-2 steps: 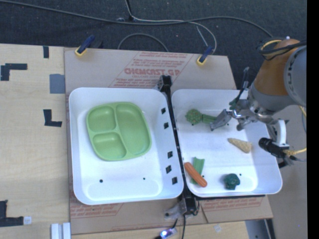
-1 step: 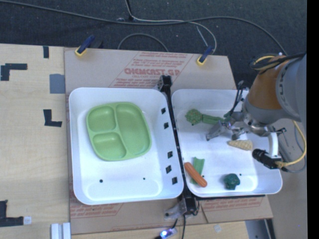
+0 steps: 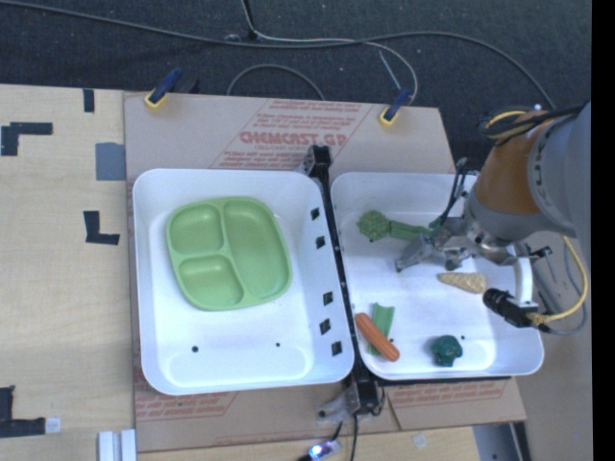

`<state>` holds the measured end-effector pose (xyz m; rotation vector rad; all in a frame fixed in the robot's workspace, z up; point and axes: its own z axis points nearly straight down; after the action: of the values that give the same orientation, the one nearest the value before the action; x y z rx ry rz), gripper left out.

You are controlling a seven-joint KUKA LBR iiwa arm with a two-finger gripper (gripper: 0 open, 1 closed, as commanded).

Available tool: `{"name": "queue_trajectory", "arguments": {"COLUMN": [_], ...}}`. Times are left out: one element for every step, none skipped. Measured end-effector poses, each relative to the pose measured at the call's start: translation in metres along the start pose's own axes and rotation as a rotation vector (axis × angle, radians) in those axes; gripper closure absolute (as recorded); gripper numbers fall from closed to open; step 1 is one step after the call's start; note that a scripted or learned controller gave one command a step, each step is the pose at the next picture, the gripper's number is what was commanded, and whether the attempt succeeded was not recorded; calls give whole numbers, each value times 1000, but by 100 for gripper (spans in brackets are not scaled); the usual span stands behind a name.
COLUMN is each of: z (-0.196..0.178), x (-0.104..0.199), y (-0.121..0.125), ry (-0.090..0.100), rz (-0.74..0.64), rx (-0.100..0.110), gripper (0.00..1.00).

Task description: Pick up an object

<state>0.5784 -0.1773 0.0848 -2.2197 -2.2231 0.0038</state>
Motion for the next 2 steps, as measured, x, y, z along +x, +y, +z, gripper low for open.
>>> {"name": "queue_trajectory", "arguments": {"z": [-9,-69], "x": [0,-4], "y": [1,4], "ry": [-2,2], "rz": [0,0], "rx": [-3,-2], "gripper": [100,100]}}
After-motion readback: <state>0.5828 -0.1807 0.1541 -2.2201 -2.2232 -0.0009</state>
